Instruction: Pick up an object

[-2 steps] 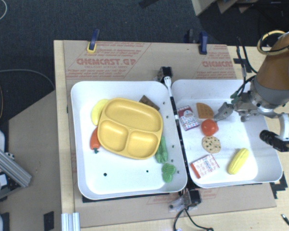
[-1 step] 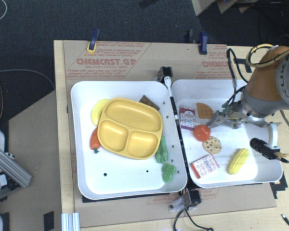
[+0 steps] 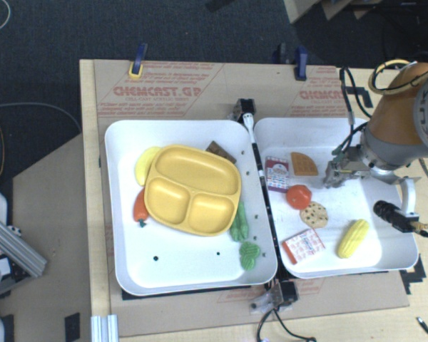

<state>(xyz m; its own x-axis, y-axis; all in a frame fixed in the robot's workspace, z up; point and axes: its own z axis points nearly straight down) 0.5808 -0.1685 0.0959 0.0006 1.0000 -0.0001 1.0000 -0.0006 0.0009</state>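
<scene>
Gripper (image 3: 337, 171) hangs over right bin (image 3: 385, 258), far-right part; can't tell its open/closed state from this angle, nothing seen clamped. Closest item is the toast slice (image 3: 304, 164), just left of claw. Tomato (image 3: 298, 196) lies left and nearer; corn cob (image 3: 352, 238) lies near side, long axis slanting far-right to near-left.

The arm (image 3: 403, 123) is grey, with a broad orange band above the wrist; black cables loop beside that band (one yellowish); its claw (image 3: 337, 171) is grey metal.
</scene>
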